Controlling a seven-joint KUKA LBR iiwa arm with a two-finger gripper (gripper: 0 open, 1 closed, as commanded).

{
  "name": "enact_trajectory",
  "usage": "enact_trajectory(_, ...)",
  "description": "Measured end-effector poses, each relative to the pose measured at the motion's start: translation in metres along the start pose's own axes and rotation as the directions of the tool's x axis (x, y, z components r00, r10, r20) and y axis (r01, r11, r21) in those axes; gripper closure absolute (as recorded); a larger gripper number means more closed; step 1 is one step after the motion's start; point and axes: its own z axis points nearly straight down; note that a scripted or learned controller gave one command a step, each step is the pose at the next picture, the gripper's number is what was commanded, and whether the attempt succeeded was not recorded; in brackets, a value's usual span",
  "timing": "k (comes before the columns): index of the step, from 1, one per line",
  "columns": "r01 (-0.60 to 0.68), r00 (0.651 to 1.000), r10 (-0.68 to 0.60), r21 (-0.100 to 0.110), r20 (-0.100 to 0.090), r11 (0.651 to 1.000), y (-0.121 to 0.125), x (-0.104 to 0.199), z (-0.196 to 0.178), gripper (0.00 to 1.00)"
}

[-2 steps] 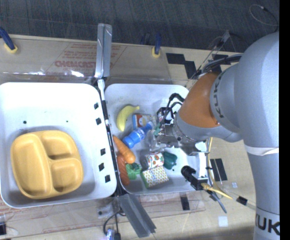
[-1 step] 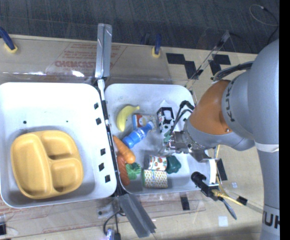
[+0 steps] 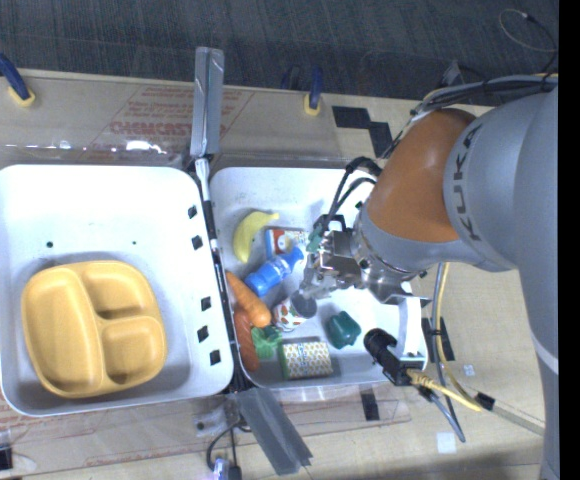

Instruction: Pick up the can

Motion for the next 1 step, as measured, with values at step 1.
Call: enact_trajectory(1,0.0,1.0,0.0,0.0,0.0,1.0,0.0,-0.0002,0.0,0.0)
